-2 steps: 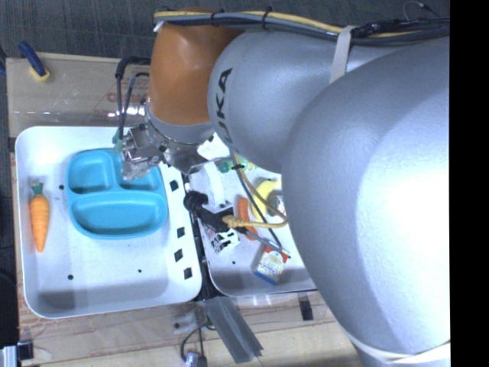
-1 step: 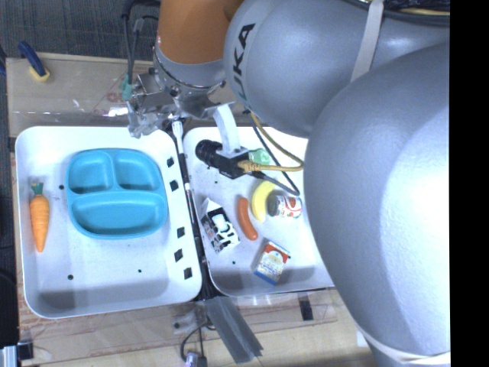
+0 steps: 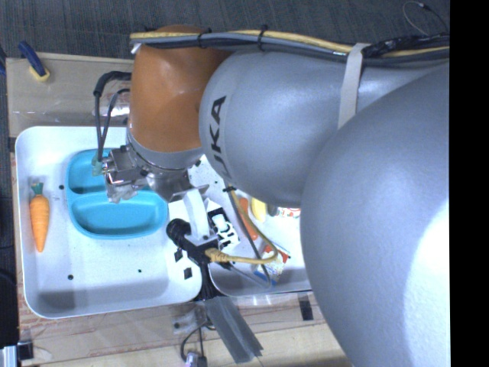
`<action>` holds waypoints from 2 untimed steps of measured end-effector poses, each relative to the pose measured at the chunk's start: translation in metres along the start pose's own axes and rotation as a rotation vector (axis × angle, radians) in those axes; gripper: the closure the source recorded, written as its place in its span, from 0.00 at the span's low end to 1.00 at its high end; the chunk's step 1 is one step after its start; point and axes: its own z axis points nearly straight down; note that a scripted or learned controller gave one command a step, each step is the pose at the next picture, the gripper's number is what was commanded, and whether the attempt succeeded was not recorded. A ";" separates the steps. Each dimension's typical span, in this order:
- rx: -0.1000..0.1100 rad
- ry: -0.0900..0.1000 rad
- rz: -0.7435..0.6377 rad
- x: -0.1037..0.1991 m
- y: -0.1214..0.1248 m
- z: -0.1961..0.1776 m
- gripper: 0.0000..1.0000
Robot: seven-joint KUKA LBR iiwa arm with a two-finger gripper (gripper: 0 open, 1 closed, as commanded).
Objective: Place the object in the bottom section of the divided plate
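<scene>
A blue divided plate (image 3: pixel 122 214) lies in the left white bin (image 3: pixel 92 289), toward its upper middle. An orange toy carrot (image 3: pixel 39 222) with a green top lies on the bin floor left of the plate, apart from it. My gripper (image 3: pixel 116 180) hangs over the plate's divider, below the orange wrist band (image 3: pixel 164 90), and its metal end covers part of the plate's upper section (image 3: pixel 79 173). I see nothing in the gripper. The carrot is well to its left.
The grey arm covers most of the right bin (image 3: pixel 252 285), where a few colourful items (image 3: pixel 269 214) peek out. Cables and a black fitting (image 3: pixel 183 239) hang over the wall between the bins. A blue-and-yellow clamp (image 3: pixel 34 60) sits at the bench's top left.
</scene>
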 end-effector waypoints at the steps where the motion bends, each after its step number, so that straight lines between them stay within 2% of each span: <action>1: -0.005 0.000 -0.144 -0.016 0.052 -0.037 1.00; 2: 0.000 -0.001 -0.203 0.005 0.052 0.020 1.00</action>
